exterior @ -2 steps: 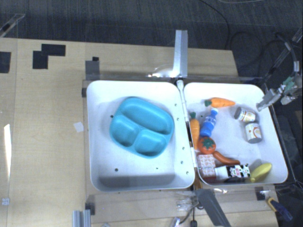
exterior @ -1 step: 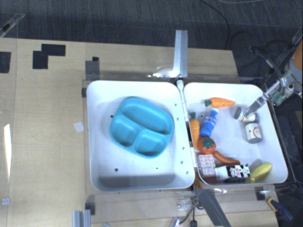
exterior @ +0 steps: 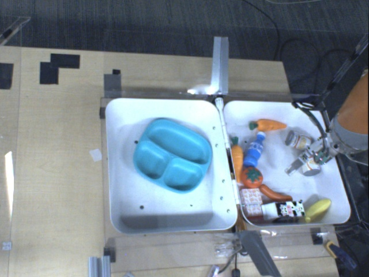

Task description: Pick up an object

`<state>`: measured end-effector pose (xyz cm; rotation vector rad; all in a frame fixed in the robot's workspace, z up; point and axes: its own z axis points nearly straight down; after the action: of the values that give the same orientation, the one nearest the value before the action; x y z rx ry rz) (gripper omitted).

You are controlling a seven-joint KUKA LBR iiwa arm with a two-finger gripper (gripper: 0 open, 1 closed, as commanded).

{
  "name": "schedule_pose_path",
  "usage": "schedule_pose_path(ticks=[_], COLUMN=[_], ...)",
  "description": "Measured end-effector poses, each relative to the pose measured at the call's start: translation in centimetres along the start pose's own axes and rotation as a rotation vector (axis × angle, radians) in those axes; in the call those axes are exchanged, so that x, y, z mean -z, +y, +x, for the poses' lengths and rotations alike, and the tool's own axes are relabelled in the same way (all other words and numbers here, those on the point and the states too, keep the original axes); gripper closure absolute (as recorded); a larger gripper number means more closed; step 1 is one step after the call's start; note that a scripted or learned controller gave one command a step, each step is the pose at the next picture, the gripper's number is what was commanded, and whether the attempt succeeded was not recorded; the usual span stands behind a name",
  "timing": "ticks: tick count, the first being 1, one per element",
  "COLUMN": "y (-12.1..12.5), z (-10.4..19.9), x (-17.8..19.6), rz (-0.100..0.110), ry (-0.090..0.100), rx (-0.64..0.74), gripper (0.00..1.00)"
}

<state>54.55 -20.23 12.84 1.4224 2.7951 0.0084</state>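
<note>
Glossy blue sectioned tray (exterior: 172, 154), rounded corners

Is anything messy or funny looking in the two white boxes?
A little. The blue plate lies alone and neat in the left bin, but the toys are jumbled along the right bin's left and front walls, with the blue bottle on its side.

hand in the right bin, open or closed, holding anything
hand: over the right bin, open or closed cannot be told, nothing seen held.

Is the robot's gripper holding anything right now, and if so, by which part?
Cannot be told: the metal two-finger gripper hangs low over the right white bin, with no object visible between its tips.
</note>
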Motion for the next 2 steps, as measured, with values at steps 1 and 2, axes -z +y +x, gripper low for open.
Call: schedule_pose_path(ticks=[1, 2], y=[1.7, 1.9], z=[-0.6, -0.8], x=[-1.6, -0.5], rz=[-0.014, -0.018], ry=[-0.008, -0.017], rx=[-0.024, -0.023], gripper=[0.0, 1.0])
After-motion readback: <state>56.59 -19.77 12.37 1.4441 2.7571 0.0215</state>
